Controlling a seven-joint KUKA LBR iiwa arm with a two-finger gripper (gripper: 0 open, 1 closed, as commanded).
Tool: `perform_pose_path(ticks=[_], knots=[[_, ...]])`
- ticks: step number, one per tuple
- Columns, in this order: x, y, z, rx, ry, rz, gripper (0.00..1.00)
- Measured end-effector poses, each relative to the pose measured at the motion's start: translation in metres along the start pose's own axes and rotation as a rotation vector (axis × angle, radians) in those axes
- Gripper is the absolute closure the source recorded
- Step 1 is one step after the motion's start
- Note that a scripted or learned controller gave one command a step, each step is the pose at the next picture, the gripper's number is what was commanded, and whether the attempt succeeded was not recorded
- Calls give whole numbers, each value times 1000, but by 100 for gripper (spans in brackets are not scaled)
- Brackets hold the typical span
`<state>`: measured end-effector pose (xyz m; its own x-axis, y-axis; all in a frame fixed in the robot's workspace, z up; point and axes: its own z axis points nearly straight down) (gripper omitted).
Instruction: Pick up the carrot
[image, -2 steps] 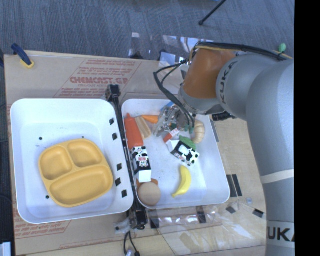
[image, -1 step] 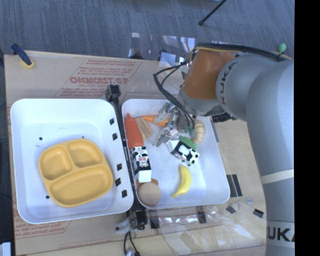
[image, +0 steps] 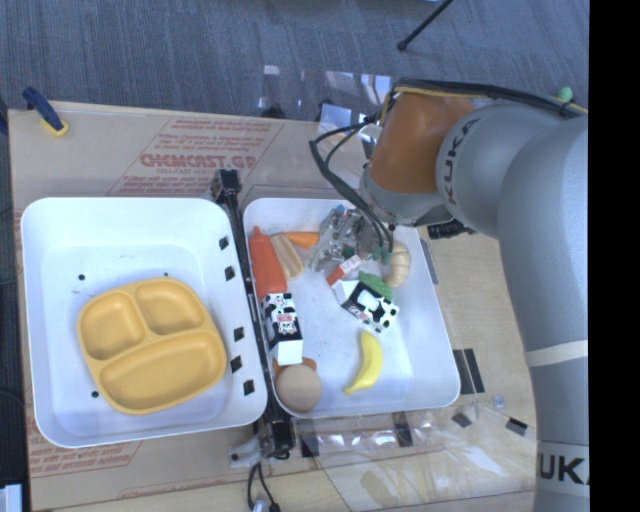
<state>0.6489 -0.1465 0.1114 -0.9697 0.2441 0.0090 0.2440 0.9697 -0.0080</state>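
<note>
Right, the carrot (image: 266, 266) lies in the right-hand bin (image: 430, 350), hard against that bin's left wall, running lengthwise from upper centre of the frame down toward the middle; it is long, orange-red, tapering, and looks like a toy of hard plastic, so probably light, stiff and a bit slick; not fragile by the look of it. Its lower end meets a black-and-white carton (image: 283, 325) that lies in line with it; below that sits a brown egg (image: 298, 388) at the bin's lower left corner; a pale bread-like piece (image: 289, 257) and a small orange item (image: 300, 240) crowd the carrot's right side near the top.

The gripper (image: 345, 245) hangs over the upper middle of the same bin, right of the carrot and apart from it, above a clutter of small things; whether it is open or closed I cannot tell; too much metal and cable in the way; nothing seen held. A cow-patterned box (image: 371, 308) and a banana (image: 366, 362) lie lower in the bin; a tan lumpy piece (image: 399, 266) sits by the right wall; the yellow divided plate (image: 152, 343) sits in the left bin (image: 40, 330).

Judgement: best hold is across the carrot's thick mid-upper body, pinching its narrow width; the wall on one side leaves little room for a finger, so the grasp may slip or nudge it; a rounded smooth surface could squirt out if taken near the tip; the neighbours on the right may get caught too.
</note>
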Motion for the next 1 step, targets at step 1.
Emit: perform_pose_path(ticks=[1], knots=[[0,0,0,0,0,0,0]])
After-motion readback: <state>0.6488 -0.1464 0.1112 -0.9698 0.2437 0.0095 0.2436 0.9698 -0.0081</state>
